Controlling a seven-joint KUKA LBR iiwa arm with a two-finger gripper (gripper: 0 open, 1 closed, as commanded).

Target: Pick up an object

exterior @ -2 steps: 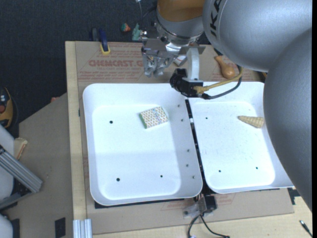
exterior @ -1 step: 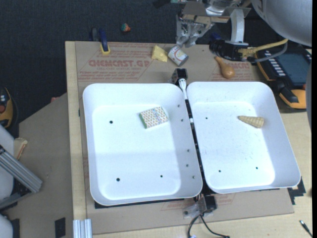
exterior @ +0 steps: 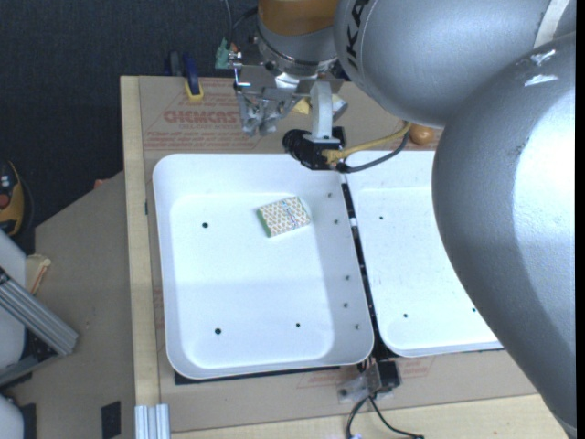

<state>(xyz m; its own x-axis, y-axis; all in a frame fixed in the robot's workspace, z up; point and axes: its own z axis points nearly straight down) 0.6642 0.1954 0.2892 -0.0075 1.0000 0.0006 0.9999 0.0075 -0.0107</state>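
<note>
Camera view looks down on two white bins side by side on a bench. Left bin (exterior: 183, 273) holds one small flat packet (exterior: 284, 216), pale with a speckled green and tan pattern, lying tilted in the far half of the bin, a little right of its middle. It lies flat on the bin floor, apart from every wall. Right bin (exterior: 411, 273) is mostly covered by the grey arm (exterior: 475, 108), which fills the right and far side of the scene, its orange band (exterior: 292, 7) at the far edge. The gripper (exterior: 259, 117) hangs beyond the far rim of the left bin, over the brown bench (exterior: 146, 135), well apart from the packet. Whether its grip is released or clenched cannot be told from here; nothing is seen between its tips. A black cable (exterior: 315, 149) loops just beside it.
</note>
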